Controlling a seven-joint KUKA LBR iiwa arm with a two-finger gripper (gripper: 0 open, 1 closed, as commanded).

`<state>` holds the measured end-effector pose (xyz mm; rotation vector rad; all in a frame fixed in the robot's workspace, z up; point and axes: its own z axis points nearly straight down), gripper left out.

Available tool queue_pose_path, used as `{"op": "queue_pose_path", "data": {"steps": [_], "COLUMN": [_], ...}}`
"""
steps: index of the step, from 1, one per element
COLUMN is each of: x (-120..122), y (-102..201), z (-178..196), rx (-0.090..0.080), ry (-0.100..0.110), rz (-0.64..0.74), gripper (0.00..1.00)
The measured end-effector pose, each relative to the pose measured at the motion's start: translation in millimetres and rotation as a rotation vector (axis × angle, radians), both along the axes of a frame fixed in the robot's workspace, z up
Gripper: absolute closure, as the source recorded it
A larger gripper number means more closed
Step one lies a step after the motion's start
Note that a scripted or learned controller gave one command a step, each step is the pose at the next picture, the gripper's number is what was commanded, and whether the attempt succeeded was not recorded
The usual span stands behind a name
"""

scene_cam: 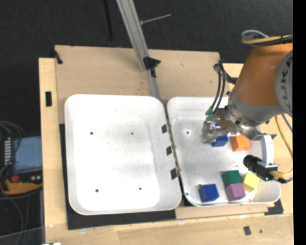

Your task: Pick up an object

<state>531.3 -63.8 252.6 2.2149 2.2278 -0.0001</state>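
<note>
The gripper (212, 135) hangs low in the right bin (191, 115), and a small blue block (220, 141) sits right at its tip, touching it on the 4 o'clock side. I cannot tell how the jaws stand or if they have the block, because the arm covers them. An orange block (239, 143) lies just beside the blue one at 3 o'clock, so I think the grab must stay on the blue one.

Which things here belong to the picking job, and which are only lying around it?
Job:
gripper
blue block by the gripper
orange block
blue block
green block
purple block
yellow block
right bin

Lying about:
left bin
metal rail
</note>
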Motion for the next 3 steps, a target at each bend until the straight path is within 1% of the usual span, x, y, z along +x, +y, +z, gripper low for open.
{"op": "queue_pose_path", "data": {"steps": [1, 3], "x": [-1.7, -10.9], "y": [51.6, 149.1], "z": [7.1, -21.2], "rx": [0.002, 0.0], "ry": [-0.003, 0.004], "rz": [0.003, 0.0], "gripper": [1.0, 1.0]}}
